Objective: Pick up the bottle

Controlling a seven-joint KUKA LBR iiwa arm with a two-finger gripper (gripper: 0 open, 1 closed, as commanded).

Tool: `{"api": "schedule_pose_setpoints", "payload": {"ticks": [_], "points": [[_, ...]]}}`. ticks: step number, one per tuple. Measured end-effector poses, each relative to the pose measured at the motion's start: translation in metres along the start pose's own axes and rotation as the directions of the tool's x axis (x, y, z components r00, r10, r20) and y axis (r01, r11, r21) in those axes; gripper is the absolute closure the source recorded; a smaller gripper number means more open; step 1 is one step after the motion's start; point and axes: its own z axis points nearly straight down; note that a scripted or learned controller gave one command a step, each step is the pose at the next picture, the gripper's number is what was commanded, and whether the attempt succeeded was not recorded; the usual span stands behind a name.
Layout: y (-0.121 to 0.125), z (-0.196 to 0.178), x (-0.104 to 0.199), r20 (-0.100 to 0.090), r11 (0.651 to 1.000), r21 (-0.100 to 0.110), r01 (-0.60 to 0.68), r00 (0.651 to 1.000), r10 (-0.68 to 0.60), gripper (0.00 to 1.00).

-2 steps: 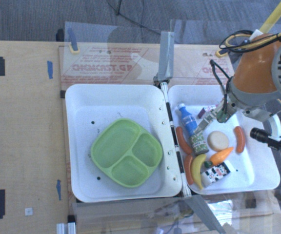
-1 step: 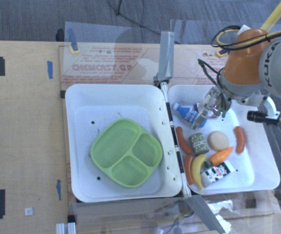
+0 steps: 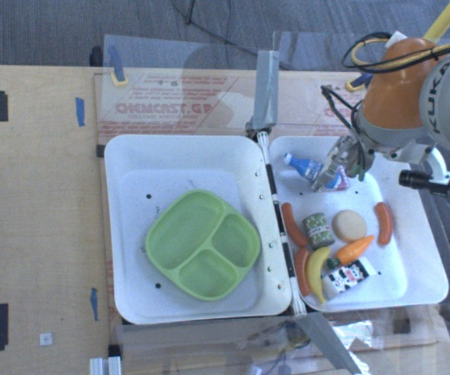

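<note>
**Gripper over bottle, top of right bin**

Bottle [image 3: 305, 167] lies on its side in right bin [image 3: 420, 287], upper-left part, near the divider w/ left bin [image 3: 131, 178]. Blue cap end points left; body runs right and goes under the gripper [image 3: 330, 176]. Gripper sits right on top of the bottle's right end, angled down-left. Can't tell if the fingers are spread or pinching, too small and blurred, so no call on whether bottle is held.

Handling guess: small plastic bottle, prob light, prob empty-ish, thin wall that gives a bit under squeeze. Round + smooth, so may roll or slip sideways when lying flat. Best hold looks like across the mid-body, fingers either side of the long axis, not on the cap end.

Other stuff in right bin, lower down: two sausages [image 3: 291, 223], green can [image 3: 317, 230], round bun [image 3: 350, 225], carrot [image 3: 355, 248], banana [image 3: 316, 270], small carton [image 3: 348, 278]. All apart from bottle. Left bin has green divided plate [image 3: 201, 244]. Bins sit on table [image 3: 37, 209].
</note>
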Motion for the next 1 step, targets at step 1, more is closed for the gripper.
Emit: {"api": "schedule_pose_setpoints", "payload": {"ticks": [1], "points": [[0.0483,-0.1482,0.0501,-0.033,1.000,0.013,0.005,0.999,-0.005,1.00]]}}
